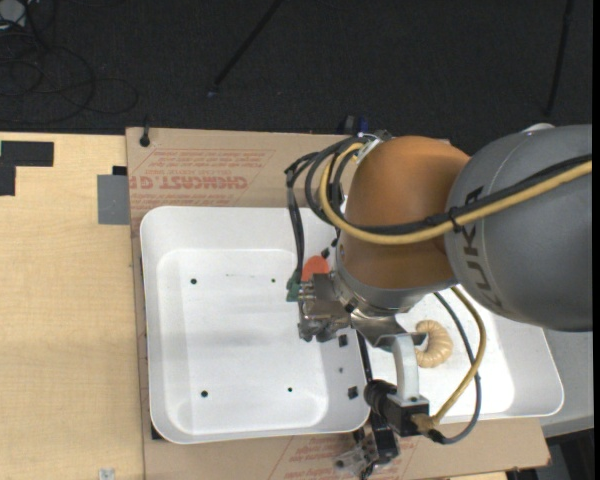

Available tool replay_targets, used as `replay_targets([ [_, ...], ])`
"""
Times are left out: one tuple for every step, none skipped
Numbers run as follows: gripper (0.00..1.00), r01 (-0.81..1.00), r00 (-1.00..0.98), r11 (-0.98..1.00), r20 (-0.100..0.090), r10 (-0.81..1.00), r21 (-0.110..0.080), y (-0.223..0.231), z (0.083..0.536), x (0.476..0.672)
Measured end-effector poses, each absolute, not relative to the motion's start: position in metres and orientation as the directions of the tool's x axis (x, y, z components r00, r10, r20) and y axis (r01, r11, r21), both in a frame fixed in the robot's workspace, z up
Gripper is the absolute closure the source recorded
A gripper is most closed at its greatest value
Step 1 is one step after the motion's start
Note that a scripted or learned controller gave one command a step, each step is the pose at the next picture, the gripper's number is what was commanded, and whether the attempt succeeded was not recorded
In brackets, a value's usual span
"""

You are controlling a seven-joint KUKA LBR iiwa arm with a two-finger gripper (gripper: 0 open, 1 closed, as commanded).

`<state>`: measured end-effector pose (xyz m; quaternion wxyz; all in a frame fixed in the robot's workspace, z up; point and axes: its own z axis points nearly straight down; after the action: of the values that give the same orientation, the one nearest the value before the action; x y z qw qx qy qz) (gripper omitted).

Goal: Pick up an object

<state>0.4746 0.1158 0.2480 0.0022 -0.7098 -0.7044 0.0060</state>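
My gripper (318,320) hangs below the orange wrist band, over the divide between the two white bins. Its dark body faces down and the big arm hides most of it. A small red-orange object (315,266) peeks out just above the gripper, at the left edge of the right bin. A little green piece (293,288) shows beside it. A tan ring-shaped object (436,344) lies in the right bin, to the right of the gripper and apart from it.
The left bin (170,268) is a shallow white tray with small dark dots on its floor. The arm covers most of the right bin (525,388). Both bins rest on brown cardboard (210,173). Cables (460,388) loop down beside the wrist.
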Motion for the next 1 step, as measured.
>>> replay_targets([
  [1.0,1.0,0.003,-0.003,-0.003,1.0,-0.012,0.1088,0.1939,0.4736],
])
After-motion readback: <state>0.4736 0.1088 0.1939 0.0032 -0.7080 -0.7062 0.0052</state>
